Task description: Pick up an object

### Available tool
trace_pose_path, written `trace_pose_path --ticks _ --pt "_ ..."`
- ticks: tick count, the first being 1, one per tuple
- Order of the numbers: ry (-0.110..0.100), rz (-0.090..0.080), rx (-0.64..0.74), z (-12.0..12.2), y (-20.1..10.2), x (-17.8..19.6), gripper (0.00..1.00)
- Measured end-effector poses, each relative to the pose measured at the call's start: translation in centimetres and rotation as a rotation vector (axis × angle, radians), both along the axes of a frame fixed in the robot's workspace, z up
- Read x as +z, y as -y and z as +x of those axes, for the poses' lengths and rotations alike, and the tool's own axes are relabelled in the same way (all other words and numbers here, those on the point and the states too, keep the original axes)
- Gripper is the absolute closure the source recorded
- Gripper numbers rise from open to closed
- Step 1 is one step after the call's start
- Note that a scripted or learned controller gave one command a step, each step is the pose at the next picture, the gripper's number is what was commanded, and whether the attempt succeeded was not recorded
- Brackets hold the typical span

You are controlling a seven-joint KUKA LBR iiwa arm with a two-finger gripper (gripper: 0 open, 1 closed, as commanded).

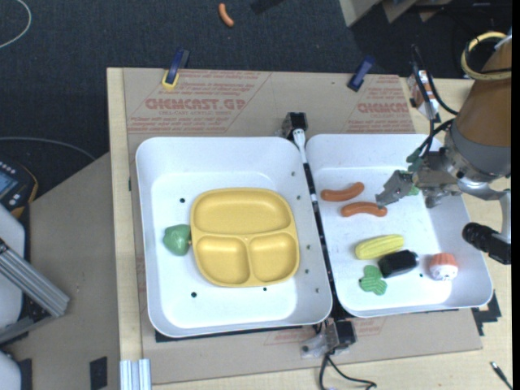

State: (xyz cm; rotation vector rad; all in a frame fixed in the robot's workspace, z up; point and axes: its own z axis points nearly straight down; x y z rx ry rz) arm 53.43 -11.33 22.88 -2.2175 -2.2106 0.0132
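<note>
camera view | my gripper (396,192) hovers over the right bin (455,299), fingers spread, gripping nothing | lower sausage (363,210) lies just beside my fingertips (long axis left-right, nearly level) | upper sausage (342,192) lies parallel above it

dark carpet floor (97,23), cardboard-topped bench (244,96)

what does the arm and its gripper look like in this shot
The arm is a rounded grey body with an orange band above the wrist. Black cables run along its upper side. The gripper is dull grey metal with angular fingers on a darker block.
</note>
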Motion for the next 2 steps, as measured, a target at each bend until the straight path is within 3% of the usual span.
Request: trace_pose_path --ticks 1,2 --pt "0.014 -0.002 0.003 0.3 0.0 0.7 0.0" --pt "0.005 0.001 0.002 0.1 0.4 -5.6 0.0"
